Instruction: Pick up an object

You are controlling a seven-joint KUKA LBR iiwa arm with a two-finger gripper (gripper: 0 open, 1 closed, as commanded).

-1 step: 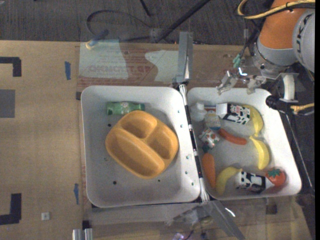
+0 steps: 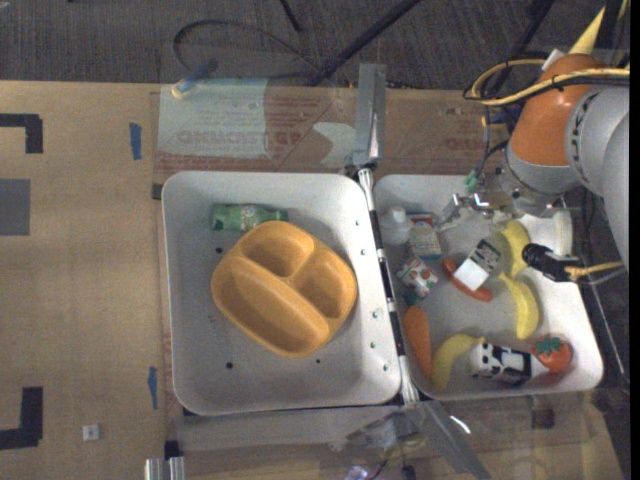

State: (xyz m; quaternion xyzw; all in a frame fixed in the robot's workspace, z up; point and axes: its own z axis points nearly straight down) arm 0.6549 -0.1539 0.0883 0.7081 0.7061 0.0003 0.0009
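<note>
Hovering over the far part of the right bin (image 2: 590, 363), the gripper (image 2: 468, 204) sits among small toys — I cannot tell whether it is parted or closed. Bananas (image 2: 520, 303), a carrot (image 2: 418, 336) and a tomato (image 2: 553, 354) lie near it; the left bin (image 2: 190, 298) holds an orange divided plate (image 2: 284, 286).

One fixed camera above the bench, looking down at a slant.
It takes in both white bins, left bin (image 2: 190, 368) and right bin (image 2: 585, 338), from moderate height; the arm (image 2: 590, 138) enters from the right, with floor along the top edge.
</note>
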